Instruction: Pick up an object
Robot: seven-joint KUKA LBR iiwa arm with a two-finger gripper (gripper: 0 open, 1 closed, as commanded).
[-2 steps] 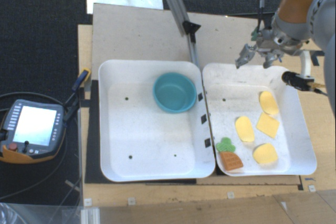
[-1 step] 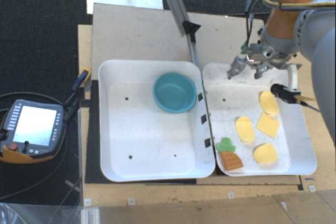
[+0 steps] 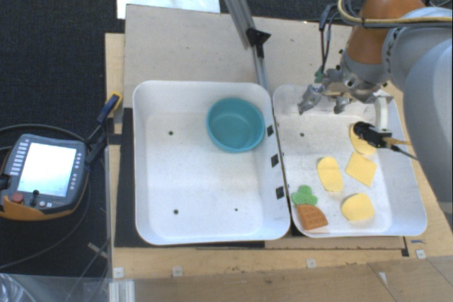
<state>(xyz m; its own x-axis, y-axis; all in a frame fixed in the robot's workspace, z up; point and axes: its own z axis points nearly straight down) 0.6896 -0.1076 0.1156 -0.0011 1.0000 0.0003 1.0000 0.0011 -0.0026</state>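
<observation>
Approach seems to be the step in hand, with nothing picked up so far. The grey arm [image 3: 417,46] comes in from the upper right of the frame and puts its hand [image 3: 324,101] over the upper end of the right bin [image 3: 409,221]. The hand's two fingers stand apart with nothing between them, so it is released and empty. Under it the bin floor looks bare, and the things worth picking lie lower in the frame.

My guess is that the next move calls for the hand to shift down the frame toward one of those pieces, line its fingers up either side of it, drop low and close. The pieces look flat, so a shallow grip could slip off.

Both bins sit side by side on the brown surface [image 3: 184,46]. The left bin [image 3: 141,166] holds one thing, a teal bowl [image 3: 236,124], upright near its upper right corner. The right bin holds a square yellow piece [image 3: 362,170], an oval yellow piece [image 3: 330,174] just beside it, a round yellow piece [image 3: 357,208] near the lower edge, and a toy carrot [image 3: 310,216] with a green top at the lower left corner.
</observation>
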